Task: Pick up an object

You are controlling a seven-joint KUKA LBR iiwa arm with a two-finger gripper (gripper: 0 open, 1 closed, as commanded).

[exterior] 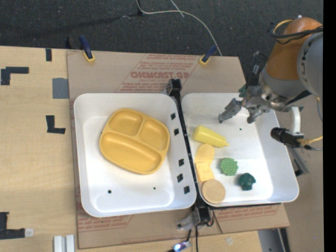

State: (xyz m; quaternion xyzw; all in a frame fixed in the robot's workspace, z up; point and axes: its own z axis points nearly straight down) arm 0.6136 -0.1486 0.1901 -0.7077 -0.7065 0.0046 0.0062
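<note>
From my seat I see the left bin (84, 140) filling the centre-left of the frame, and in it a yellow divided plate (135, 140) lying flat, a little above the bin's middle. A black divider (181, 140) runs down between the two bins, top to bottom. Just right of it, along the left side of the right bin (273, 156), sits a column of pieces: a yellow wedge (210, 136) at the top, lying on its side with its narrow end toward the right; a pale yellow slice (205, 153) just under it; a yellow block (203, 170) touching that slice from below; and a tan disc (213, 191) at the bottom, near the bin's lower rim. Further right, in the lower half of that bin, a light green knobbly piece (229, 166) lies beside the slice, and a dark green piece (246, 180) sits just below and right of it. Above all of these, in the upper part of the right bin, I have the gripper (240, 113) hanging with its two fingers spread wide apart and nothing between them; it is well apart from the wedge, up and to the right. The arm (291, 46) enters from the upper right of the frame.
</note>
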